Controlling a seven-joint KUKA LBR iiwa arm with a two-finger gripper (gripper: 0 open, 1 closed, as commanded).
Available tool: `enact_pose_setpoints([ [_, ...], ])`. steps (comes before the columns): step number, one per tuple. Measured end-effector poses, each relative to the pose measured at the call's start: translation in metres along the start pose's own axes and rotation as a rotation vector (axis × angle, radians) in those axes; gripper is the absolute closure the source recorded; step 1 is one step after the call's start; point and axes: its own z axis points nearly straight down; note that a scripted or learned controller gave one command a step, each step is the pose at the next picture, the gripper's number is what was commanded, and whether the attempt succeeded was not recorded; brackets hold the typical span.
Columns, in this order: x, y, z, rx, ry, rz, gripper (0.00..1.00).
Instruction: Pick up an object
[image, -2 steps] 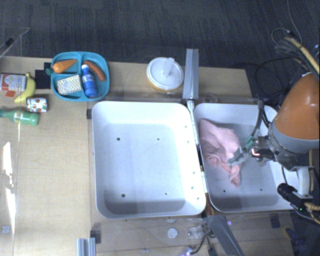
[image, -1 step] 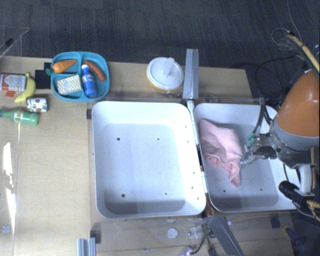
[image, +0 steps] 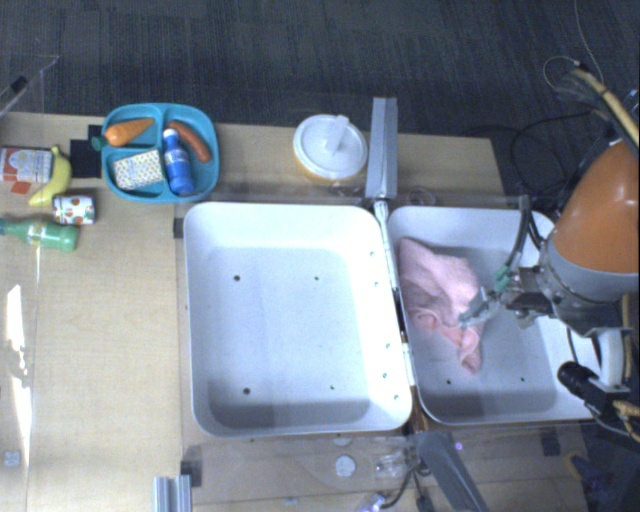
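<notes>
While the grey arm (image: 590, 262) reaches in from the right, its hand (image: 478, 310) sits low in the right bin (image: 520, 395), fingers slightly apart at the right edge of a crumpled pink cloth (image: 438, 295); whether they pinch the fabric I cannot tell. That cloth lies in the bin's left half. On the tabletop (image: 90, 350) stand a blue divided tray (image: 160, 150) and a white lidded tub (image: 330, 147).

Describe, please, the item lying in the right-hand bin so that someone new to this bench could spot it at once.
Start at the two white bins side by side and take the right bin, the one the arm reaches into. Along its left half lies a crumpled pink cloth, with the gripper at its right edge. It is the soft, pale pink thing on white plastic, unlike the hard, bright toys in the blue tray at upper left.
</notes>
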Motion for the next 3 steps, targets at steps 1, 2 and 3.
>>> enact_pose_setpoints([
  [1,-0.016,0.019,0.116,0.002,0.0,-0.172,0.0],
  [2,-0.026,0.036,0.134,-0.007,-0.002,-0.221,0.0],
  [3,-0.027,0.04,0.122,-0.018,-0.008,-0.222,1.0],
])
